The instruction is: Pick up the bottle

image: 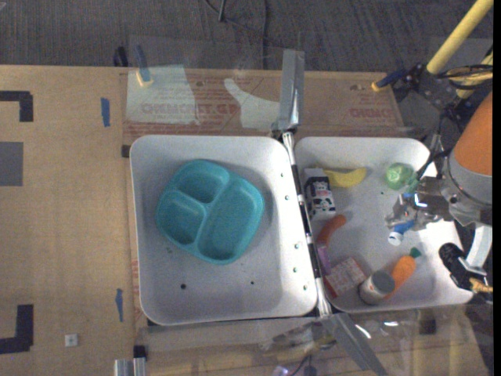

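I have the gripper (410,210) low in the right bin (368,304) toward three o'clock, just above the bottle (400,231) — presumably lined up for a grasp. Its opening I cannot tell — nothing visibly held. Carrot (403,269) lies toward five.

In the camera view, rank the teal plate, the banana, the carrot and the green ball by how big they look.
Largest to smallest:
1. Teal plate, by far
2. Carrot and banana, too alike in apparent length to rank
3. Green ball
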Robot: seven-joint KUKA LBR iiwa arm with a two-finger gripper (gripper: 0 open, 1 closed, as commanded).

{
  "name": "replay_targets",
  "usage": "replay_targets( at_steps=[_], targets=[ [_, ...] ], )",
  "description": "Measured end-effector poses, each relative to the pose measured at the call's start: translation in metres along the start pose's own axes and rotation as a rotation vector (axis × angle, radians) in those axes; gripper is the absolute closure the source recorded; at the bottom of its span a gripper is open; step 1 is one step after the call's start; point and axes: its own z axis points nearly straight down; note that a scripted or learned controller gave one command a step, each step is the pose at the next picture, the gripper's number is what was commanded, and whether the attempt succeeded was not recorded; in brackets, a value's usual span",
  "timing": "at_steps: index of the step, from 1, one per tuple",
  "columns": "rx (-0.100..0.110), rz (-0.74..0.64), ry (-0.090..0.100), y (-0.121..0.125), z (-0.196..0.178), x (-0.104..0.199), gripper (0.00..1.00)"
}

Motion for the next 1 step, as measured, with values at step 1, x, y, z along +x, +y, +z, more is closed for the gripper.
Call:
replay_targets(
  at_steps=[1],
  targets=[
    [0.0, 0.254, -0.001, 0.0031, -0.0393, 0.0127, 1.0]
  ],
)
